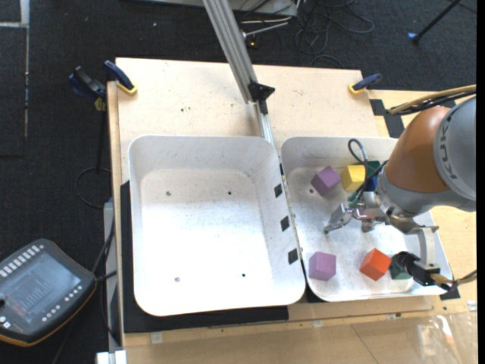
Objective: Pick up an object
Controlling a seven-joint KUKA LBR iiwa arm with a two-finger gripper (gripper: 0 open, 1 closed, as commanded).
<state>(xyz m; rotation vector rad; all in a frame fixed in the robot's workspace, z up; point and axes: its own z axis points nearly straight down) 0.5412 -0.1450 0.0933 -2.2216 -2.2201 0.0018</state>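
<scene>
So the blocks are all in the right bin: purple cube and yellow cube at the far end, another purple cube and an orange cube near. End effector hovers between them, fingers spread, holding nothing.

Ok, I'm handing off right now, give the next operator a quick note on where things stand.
Gripper: over the right bin, fingers spread, nothing between them.
Objects, all in that bin: purple block and yellow block at the far side, another purple block, orange block and a green piece at the near side.
Done: nothing picked.
Left: close on one object and lift.
</scene>
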